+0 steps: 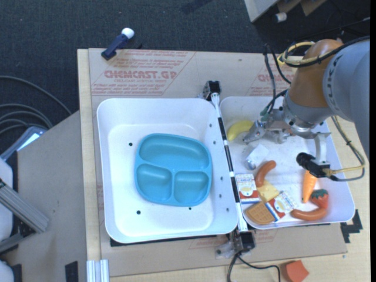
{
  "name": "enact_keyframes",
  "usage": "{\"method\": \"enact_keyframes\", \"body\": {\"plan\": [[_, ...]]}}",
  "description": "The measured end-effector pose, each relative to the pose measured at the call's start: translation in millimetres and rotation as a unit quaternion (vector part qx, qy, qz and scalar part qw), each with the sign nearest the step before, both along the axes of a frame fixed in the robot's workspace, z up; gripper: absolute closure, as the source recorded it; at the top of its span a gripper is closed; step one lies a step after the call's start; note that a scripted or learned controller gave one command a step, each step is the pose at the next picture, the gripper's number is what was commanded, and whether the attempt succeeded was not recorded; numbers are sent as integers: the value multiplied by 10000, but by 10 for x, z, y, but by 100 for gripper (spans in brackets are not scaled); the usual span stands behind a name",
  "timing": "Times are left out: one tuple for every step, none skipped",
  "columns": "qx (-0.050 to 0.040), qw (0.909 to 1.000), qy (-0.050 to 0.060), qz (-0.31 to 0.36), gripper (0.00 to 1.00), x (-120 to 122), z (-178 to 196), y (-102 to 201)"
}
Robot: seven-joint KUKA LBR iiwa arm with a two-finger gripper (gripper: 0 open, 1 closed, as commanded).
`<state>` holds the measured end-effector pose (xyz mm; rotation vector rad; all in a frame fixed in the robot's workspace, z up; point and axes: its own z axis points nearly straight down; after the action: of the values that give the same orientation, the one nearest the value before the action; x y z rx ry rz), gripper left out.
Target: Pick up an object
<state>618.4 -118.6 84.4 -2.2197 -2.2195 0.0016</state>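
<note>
Jaws sit low over the far view-left part of the right bin [346,200], with the arm [332,78] coming in from view-right. Can't tell if the jaws are wide or narrow, as the wrist hardware is in the way.

Pick candidates, all in the right bin:
- yellow piece [239,130]: just view-left of the jaws, tight against the rim shared by the two bins. Probably a banana, but it's too small to be sure.
- small white piece [257,156]: just camera-side of the jaws, with bare floor around it.
- orange sausage [264,171]: further camera-side, tilted.
- carrot [308,184]: camera-side and view-right of the jaws, upright in the view, with the tomato [321,196] touching its lower end.
- red sausage [308,214]: lies along the near rim, well apart from the jaws.
- cheese wedge [270,191], waffle [262,215] and food packets [245,185]: packed together in the near view-left corner, touching or overlapping.

Open room: bare bin floor lies camera-side and view-right of the jaws, between the white piece and the carrot. The far rim is close behind the jaws.

The left bin [106,157] is well view-left of the jaws and holds a blue divided plate [173,169] with clear margin all round.

On the desk [147,69], a blue-and-white marker [117,43] lies near the far view-left edge.
</note>
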Motion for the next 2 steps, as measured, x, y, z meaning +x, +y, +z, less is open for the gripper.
{"method": "enact_keyframes", "body": {"plan": [[1, 10000, 2, 0, 0, -432, -1, 254], [1, 10000, 1, -4, 0, -1112, -3, 121]]}}
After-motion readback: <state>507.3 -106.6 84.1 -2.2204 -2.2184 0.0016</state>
